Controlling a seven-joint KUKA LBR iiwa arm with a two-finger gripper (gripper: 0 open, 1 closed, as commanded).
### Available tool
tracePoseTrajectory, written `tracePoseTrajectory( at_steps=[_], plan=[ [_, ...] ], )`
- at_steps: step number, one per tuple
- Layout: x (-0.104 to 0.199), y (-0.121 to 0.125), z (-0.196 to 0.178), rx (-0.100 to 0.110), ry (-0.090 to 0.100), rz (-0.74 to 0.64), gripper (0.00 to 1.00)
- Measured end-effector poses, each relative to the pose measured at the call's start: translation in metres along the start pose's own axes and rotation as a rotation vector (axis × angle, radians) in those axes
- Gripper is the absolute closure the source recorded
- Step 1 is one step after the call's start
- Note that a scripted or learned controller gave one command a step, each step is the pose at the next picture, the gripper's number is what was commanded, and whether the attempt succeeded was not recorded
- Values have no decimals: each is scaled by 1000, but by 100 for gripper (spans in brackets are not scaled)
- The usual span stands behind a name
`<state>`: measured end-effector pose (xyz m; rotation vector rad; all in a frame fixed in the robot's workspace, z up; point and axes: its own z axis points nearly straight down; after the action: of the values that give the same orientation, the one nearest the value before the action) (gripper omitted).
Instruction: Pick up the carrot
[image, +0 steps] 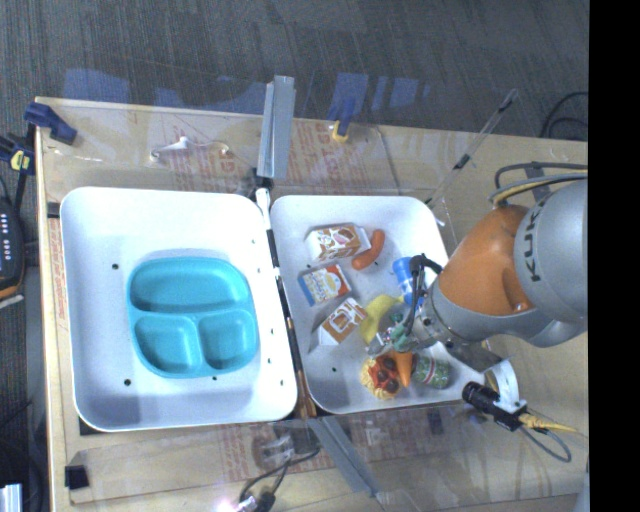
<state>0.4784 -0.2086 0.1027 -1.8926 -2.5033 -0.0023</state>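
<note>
The carrot (402, 368), a short orange piece, lies near the front edge of the right bin (300, 215), between a red and yellow toy (379, 378) and a green can (433, 373). My gripper (399, 340) reaches down into the bin from the right. Its tip is just behind and over the carrot's upper end. The wrist and its cables hide the tip, and part of the carrot is covered too. Whether the gripper touches the carrot cannot be told.
The right bin also holds three small cartons (335, 242) (323, 284) (343, 318), a sausage (367, 250), a yellow piece (380, 312) and a blue item (404, 270). The left bin (90, 220) holds a blue divided tray (192, 315). A metal bar (275, 125) stands behind the bins.
</note>
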Motion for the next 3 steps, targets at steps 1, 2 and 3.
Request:
tracePoseTrajectory(
  at_steps=[1, 2, 3],
  plan=[
    [1, 34, -93, -1, -3, 45, 100],
    [1, 34, -93, 0, -3, 45, 0],
    [-3, 6, 11, -1, -2, 22, 0]
  ],
)
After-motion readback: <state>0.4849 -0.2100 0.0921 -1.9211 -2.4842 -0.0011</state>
